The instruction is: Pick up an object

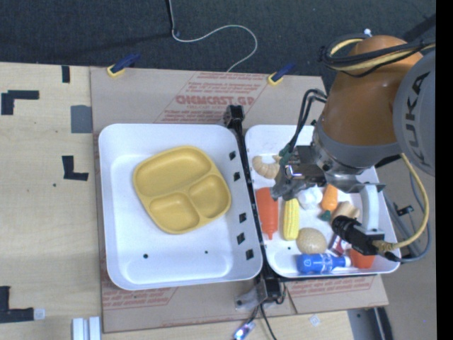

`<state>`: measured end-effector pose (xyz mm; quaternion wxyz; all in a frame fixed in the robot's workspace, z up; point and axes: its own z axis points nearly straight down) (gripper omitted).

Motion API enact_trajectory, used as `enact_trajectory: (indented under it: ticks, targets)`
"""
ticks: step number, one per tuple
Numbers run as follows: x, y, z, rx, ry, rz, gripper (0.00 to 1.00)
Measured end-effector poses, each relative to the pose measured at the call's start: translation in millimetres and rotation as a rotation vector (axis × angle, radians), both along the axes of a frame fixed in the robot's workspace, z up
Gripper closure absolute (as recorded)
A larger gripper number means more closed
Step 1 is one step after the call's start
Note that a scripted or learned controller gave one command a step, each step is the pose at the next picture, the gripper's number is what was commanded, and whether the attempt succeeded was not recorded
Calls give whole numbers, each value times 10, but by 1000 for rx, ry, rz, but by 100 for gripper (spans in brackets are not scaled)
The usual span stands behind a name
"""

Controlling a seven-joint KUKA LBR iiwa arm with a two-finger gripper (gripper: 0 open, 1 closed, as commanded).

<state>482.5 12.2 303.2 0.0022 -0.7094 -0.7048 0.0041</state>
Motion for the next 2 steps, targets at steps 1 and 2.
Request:
enact_trajectory:
  ticks: [1,2]
  targets:
    - [7,697,143,4,-7,15,100]
    - [20,418,1261,4,-20,7,100]
